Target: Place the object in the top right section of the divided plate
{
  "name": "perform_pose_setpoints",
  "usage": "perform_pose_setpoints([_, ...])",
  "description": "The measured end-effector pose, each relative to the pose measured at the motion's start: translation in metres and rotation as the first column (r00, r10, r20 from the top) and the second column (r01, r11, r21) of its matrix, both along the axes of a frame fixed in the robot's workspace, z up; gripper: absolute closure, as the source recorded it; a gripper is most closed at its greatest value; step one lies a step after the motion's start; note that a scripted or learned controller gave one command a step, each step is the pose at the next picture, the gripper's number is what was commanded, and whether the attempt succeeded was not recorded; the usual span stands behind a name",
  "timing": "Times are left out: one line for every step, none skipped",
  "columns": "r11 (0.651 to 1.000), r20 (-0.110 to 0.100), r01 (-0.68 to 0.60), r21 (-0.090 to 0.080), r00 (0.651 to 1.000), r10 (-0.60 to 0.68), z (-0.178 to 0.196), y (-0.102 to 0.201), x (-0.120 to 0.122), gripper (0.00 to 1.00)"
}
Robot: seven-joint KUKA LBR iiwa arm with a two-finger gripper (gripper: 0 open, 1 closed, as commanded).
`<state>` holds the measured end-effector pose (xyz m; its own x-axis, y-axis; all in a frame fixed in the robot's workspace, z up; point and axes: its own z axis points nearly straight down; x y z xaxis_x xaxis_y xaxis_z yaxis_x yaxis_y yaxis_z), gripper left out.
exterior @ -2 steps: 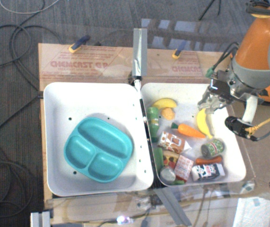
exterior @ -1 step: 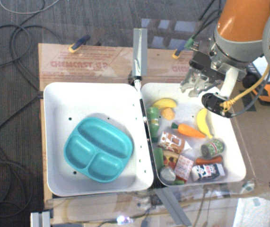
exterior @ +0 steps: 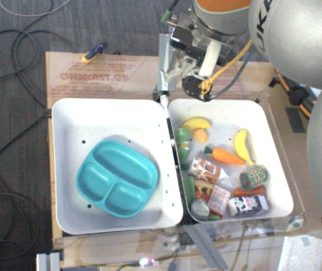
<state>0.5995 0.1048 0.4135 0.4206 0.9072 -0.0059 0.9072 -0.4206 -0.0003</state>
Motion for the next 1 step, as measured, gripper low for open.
perform_pose_setpoints([0.998, 0.001, -0.065, 0.000, 0.998, 0.065, 0.0093, 0.1221, 0.0352, 1.00])
